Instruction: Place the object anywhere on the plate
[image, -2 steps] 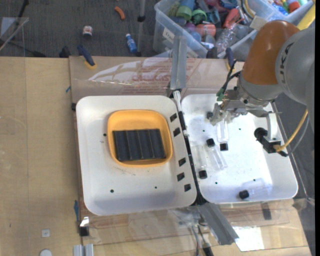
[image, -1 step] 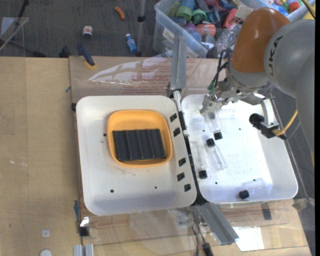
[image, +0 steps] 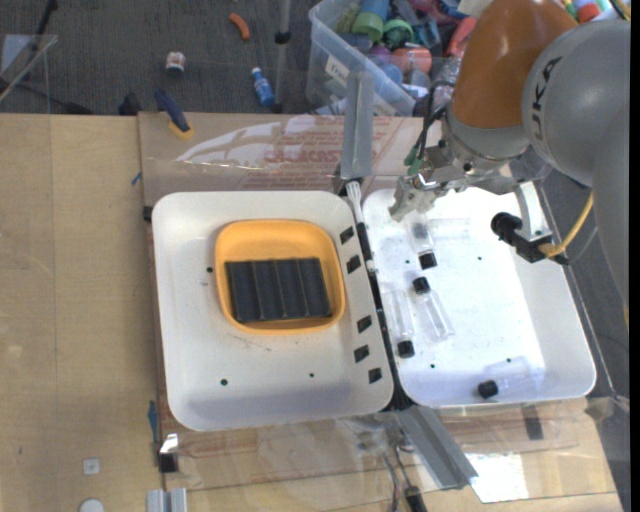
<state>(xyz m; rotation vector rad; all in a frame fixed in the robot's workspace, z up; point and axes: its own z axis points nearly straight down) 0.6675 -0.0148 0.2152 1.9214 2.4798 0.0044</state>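
camera view, left to right: the left bin (image: 180, 330) carries an orange plate (image: 280, 240) near its centre, and a dark ribbed slab (image: 278, 290) lies flat on the plate — within the rim. the right bin (image: 540, 330) carries several clear vials with black caps (image: 425, 290), lying near its left edge and its near edge. the gripper (image: 412, 195) hangs over the far-left corner of the right bin; the state of its claw cannot be told. the arm (image: 540, 70) enters from the far-right corner.
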